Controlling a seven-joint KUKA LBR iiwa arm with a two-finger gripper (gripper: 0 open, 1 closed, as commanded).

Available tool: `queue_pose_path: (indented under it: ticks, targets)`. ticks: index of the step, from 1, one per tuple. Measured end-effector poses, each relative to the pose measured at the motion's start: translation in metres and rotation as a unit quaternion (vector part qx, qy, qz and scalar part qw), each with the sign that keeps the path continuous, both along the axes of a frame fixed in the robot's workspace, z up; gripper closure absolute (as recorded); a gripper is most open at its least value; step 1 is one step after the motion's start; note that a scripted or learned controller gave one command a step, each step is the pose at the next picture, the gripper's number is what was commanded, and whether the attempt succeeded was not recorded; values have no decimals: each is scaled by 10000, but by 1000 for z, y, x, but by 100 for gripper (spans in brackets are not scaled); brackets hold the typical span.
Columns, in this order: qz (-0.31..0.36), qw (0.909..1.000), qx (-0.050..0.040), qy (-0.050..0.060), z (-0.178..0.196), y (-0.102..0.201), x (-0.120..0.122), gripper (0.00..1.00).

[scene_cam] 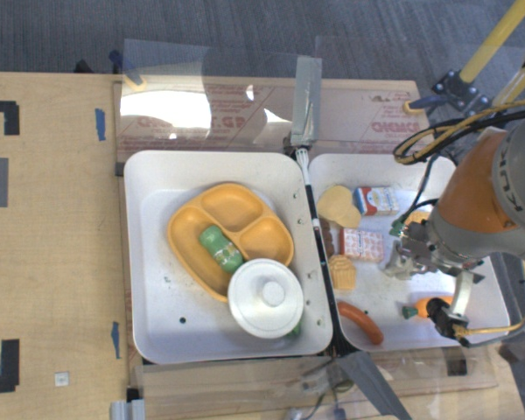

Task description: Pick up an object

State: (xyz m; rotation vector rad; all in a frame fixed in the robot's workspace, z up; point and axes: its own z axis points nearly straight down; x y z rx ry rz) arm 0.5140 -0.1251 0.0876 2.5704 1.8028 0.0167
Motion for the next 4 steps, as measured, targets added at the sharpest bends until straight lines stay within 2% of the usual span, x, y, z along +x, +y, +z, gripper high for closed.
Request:
queue_pose_path:
  ticks: [1,2,3,4]
  targets:
    - [-9,10000,-16,3,-1,-2,-1,0]
    - [977,9952,-45,12,-2,-18,86,0]
    - [1001,9949,-21,120,-3,-19,145,0]
    - [3011,9536,-19,68,14,-75,152,0]
